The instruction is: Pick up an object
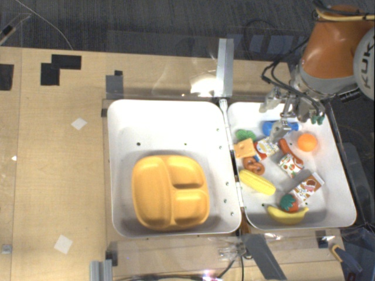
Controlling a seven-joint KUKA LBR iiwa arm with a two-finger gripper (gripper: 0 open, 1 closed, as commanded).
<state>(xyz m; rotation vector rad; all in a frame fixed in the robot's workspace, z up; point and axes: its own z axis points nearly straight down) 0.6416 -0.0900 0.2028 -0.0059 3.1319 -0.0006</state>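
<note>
The metal two-finger gripper (285, 123) hovers over the small blue block (272, 127) in the toy-filled right white bin (345, 206), approach step, finger state unclear; next, descend and close.

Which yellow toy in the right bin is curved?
The yellow toy banana, at the near edge of the right white bin. It bends like a smile; the yellow corn cob above it lies straight.

Two white bins (117, 157) sit on the tabletop. One yellow tray (170, 189) lies in the left bin. The right bin holds one banana (286, 214), one orange ball (307, 142), one corn cob (256, 182), one pretzel (254, 165) and two small cartons (291, 165) (others crowd too closely to count).
</note>
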